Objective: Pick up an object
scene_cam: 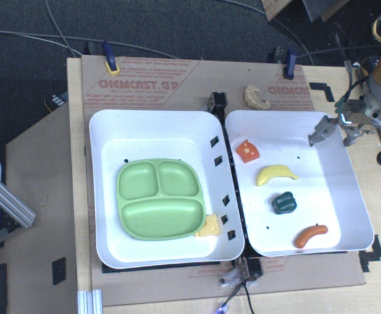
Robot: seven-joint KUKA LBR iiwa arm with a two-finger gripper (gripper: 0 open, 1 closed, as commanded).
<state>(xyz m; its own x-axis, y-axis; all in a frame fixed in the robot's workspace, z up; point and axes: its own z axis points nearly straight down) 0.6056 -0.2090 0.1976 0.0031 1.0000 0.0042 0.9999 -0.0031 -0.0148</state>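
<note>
The right bin (347, 195) holds a small orange-red piece (247, 151), a yellow banana (275, 174), a dark green pepper (284, 203) and a reddish sausage (309, 235). My gripper (334, 135) hangs over that bin's far right corner, well to the right of the orange-red piece and apart from every object. Its two fingers stand spread, open, with nothing between them.
The left bin (105, 149) carries a green divided plate (161, 198) with a yellow wedge (209, 226) at its right corner. A tan lump (256, 97) lies on the bench behind the bins. Blue clamps (110, 61) grip the bench's far edge.
</note>
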